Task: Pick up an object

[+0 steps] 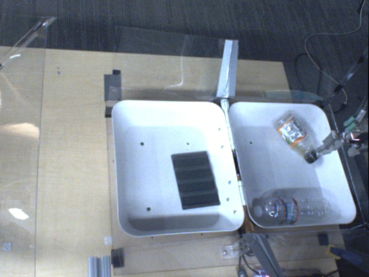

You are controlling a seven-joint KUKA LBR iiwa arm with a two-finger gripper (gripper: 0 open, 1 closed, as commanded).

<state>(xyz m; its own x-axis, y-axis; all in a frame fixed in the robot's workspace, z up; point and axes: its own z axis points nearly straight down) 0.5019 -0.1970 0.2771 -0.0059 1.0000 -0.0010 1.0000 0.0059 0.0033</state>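
Fingers [316, 154] beside small clear bottle [294, 133], right bin [253, 154]; grip state possibly closed, unclear.

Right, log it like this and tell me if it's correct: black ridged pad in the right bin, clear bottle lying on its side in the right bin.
One thing is wrong. The black ridged pad lies in the left bin, not the right one. The clear bottle does lie on its side in the right bin, along its near edge. The camera view shows both.

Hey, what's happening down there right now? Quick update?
Pincer low in right bin, tip beside a small clear packet, not seen holding it. Clear bottle lies at that bin's near edge. Black ribbed block in left bin. Nothing blocking.
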